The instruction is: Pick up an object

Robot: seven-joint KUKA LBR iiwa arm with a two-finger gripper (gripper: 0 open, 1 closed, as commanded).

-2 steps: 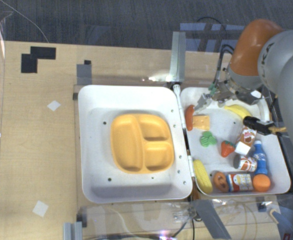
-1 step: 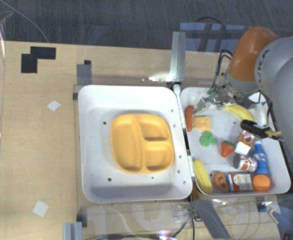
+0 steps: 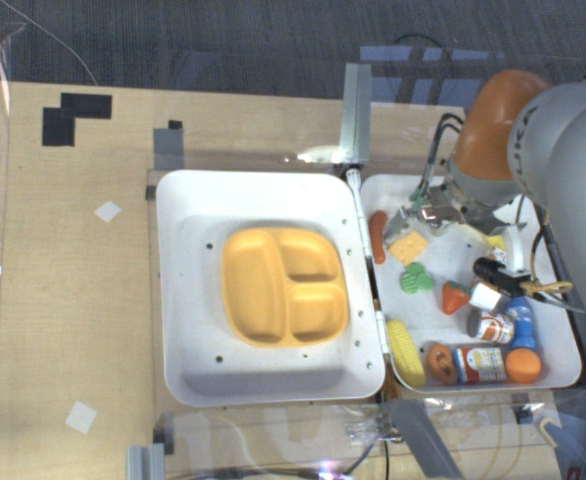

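**Gripper at the yellow wedge in the right bin, state unreadable**

Hard to make out: the gripper [image 3: 414,224] tip is small and dark against the clutter, so I cannot tell if it is apart or together, or whether it touches anything. The grey arm [image 3: 563,158] covers the right bin's far corner, right of the yellow wedge [image 3: 408,249]. The can labels are too small to read.

Containers:
- The left bin [image 3: 188,368] holds one yellow divided plate [image 3: 278,286], well left of the wedge.
- The right bin [image 3: 548,333] holds all the pickable items, with the wedge in its far-left part.
- A red sausage [image 3: 376,236] lies just left of the wedge.
- A green piece [image 3: 416,280] lies just on the near side of the wedge, and a red-orange piece [image 3: 456,296] is near the wedge, to its near right.
- A corn cob [image 3: 403,343] lies further toward the near edge from the wedge.
- A brown round item [image 3: 440,363], a labelled can [image 3: 481,364] and an orange ball [image 3: 523,365] line the near wall, well apart from the wedge.
- A blue can [image 3: 520,323] and a white-red can [image 3: 493,328] sit between that row and the wedge.

Tool: the gripper sits at the wedge's far edge.
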